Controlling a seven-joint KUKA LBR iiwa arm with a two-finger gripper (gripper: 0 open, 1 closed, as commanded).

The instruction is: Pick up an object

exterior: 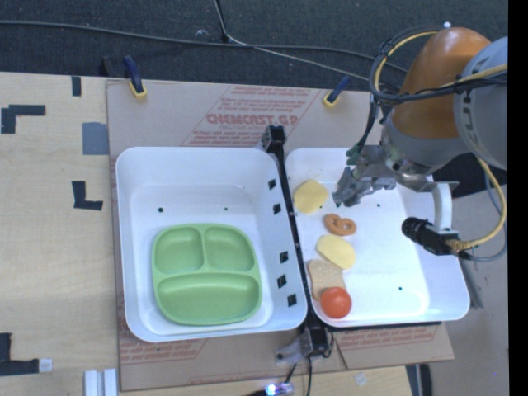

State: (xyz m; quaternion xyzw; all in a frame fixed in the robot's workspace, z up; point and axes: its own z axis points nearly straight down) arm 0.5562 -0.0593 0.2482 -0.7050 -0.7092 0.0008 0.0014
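My gripper (345, 195) hangs over the right bin (412, 291), its dark fingers open and pointing down-left with nothing between them. Just left of it lies a pale yellow round piece (311, 196). Directly below the fingertips sits a small brown pretzel (340, 224). Further toward the front lie a yellow potato-like piece (337, 251), a tan bread slice (324, 274) and a red tomato (336, 303), all along the bin's left side.
The left bin (140, 172) holds a green divided plate (206, 272). A black divider (285, 221) runs between the bins. A black cylinder (425, 235) on the arm juts over the right bin's right part. Cables loop near the orange band (437, 64).
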